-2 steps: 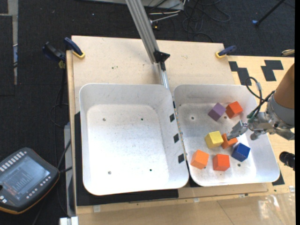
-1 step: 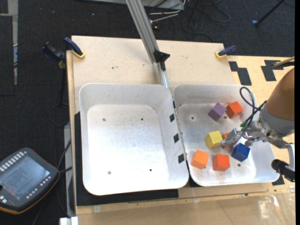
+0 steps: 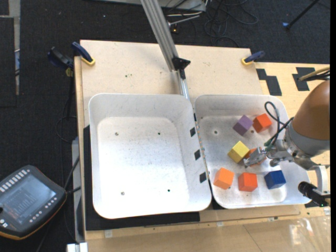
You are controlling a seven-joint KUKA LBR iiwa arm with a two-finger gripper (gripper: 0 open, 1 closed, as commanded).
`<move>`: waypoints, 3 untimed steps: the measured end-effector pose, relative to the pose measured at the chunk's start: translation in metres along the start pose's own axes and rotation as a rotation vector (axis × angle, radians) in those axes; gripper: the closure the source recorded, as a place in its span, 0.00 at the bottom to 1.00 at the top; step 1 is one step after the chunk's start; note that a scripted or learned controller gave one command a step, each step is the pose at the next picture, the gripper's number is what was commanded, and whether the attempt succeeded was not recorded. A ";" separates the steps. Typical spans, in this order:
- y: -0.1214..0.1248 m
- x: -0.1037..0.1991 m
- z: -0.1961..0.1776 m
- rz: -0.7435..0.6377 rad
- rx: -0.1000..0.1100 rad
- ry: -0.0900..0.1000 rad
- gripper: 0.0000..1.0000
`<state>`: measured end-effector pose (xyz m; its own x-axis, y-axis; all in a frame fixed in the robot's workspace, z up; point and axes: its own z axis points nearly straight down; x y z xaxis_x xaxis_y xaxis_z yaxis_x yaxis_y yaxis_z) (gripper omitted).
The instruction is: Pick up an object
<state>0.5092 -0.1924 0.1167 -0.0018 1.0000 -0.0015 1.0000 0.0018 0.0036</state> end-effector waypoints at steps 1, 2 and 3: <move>0.000 0.000 -0.008 0.002 0.000 0.000 1.00; -0.005 -0.001 -0.068 0.000 -0.003 -0.001 1.00; -0.003 -0.006 -0.131 -0.001 -0.005 -0.002 1.00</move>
<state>0.5055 -0.1983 0.2480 -0.0032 1.0000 -0.0039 1.0000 0.0032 0.0082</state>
